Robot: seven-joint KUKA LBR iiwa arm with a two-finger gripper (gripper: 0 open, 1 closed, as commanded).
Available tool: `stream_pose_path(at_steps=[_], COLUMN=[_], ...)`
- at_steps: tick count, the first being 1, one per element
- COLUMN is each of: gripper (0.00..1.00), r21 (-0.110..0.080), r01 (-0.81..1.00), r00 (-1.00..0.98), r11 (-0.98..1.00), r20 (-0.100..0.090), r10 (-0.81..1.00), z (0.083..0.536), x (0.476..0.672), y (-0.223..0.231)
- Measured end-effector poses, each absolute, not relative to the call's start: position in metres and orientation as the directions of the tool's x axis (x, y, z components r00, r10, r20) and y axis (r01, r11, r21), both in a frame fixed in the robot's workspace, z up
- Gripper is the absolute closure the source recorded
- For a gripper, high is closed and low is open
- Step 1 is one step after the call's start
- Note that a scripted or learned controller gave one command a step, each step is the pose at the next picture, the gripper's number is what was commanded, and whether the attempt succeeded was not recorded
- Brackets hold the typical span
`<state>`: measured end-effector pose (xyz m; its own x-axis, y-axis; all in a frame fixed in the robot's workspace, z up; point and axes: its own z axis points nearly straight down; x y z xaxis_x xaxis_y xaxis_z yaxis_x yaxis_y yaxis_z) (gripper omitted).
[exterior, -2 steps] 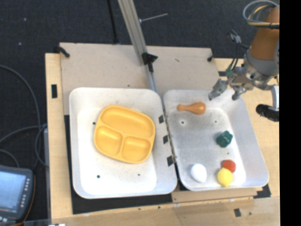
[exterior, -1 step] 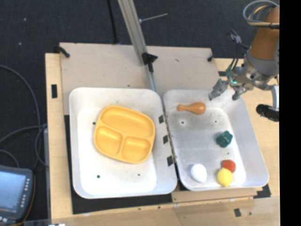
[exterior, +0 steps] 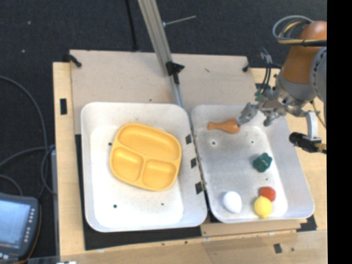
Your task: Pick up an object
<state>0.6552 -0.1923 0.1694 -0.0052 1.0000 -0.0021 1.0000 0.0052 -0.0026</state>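
Hand over the bin, nothing lifted yet

The hand (exterior: 257,113) hangs released, fingers spread, gripping nothing; the orange drumstick (exterior: 224,126) lies just beside and below its left finger, on the bin floor. Closing and lifting remain.

– What is borne by the bench (exterior: 132,73)?
– Two shallow white bins are set side by side on it: the left bin (exterior: 99,202) and the right bin (exterior: 291,188), touching along their inner edges.
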Motion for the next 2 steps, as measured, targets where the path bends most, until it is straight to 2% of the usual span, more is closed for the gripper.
stream_pose_path(at_steps=[2], gripper=[0.00], r21=[-0.001], r01=[1.000], r00=[-0.007], r11=[0.007], r20=[-0.003], r10=[1.000], z=[0.100], x=[0.656], y=[-0.190])
